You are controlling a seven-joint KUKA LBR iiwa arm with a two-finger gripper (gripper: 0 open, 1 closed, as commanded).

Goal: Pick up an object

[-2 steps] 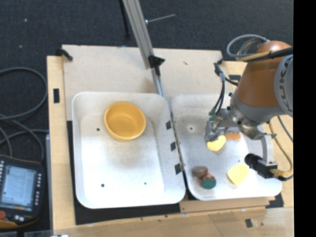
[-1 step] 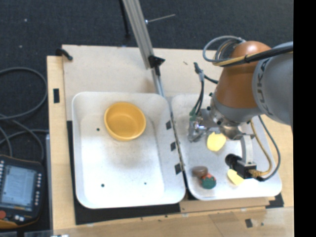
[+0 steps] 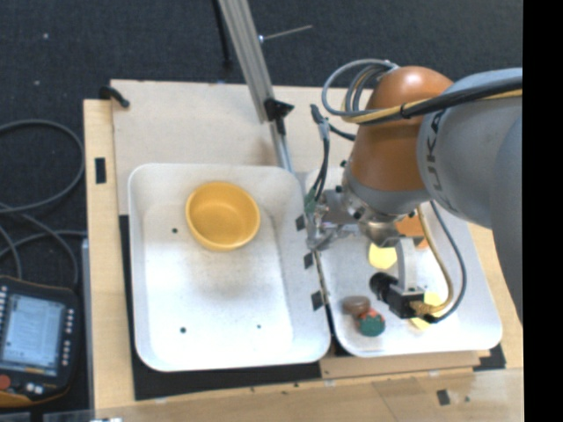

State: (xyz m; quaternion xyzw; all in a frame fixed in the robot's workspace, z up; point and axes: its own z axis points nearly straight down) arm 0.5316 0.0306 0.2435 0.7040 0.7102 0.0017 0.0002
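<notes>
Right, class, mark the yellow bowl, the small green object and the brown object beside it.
yellow bowl (image 3: 223,218): camera view, on the bowl's inside bottom.
green object (image 3: 373,326): camera view, on its top.
brown object (image 3: 355,305): camera view, on its top.

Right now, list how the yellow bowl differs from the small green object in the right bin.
Size: the yellow bowl is far larger than the green object. Shape: the bowl is hollow and opens upward; the green object is a compact lump. Company: the bowl sits alone in the left bin; the green object lies beside a brown piece in the right bin. Both rest on white bin floors.
</notes>
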